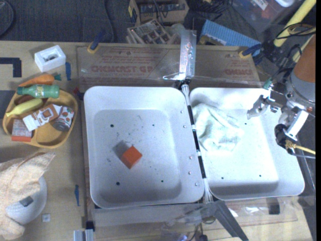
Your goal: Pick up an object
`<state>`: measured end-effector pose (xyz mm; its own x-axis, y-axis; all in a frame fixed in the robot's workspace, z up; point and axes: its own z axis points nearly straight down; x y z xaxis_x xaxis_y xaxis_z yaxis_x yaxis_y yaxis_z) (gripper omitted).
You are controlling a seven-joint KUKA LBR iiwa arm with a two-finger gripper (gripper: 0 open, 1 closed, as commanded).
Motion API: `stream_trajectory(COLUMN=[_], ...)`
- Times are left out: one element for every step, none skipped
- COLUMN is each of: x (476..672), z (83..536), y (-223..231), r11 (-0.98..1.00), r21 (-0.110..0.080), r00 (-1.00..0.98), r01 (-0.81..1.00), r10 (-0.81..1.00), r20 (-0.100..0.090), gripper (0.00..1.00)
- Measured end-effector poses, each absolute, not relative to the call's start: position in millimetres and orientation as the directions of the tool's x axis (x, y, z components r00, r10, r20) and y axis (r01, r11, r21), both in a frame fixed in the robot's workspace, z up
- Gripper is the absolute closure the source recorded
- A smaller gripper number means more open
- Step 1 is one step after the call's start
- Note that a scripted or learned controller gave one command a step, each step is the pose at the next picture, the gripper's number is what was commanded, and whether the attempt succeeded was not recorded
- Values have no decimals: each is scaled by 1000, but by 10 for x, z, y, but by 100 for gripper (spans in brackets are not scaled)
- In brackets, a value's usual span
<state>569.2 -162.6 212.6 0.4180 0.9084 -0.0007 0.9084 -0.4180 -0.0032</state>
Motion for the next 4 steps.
stream_trajectory(x=[5953,5849,5708,5783], z=[1548,2095,2738,1643], y=[-1718,-2017,-2130,-1431], r11=[-645,-670,-745,-852], r21=[-3,1,0,-4], r00=[645,670,745,852], r01=[765,742,667,523], r10=[765,742,667,523], r20=[-1,-1,-1,-2], gripper=[0,0,0,0])
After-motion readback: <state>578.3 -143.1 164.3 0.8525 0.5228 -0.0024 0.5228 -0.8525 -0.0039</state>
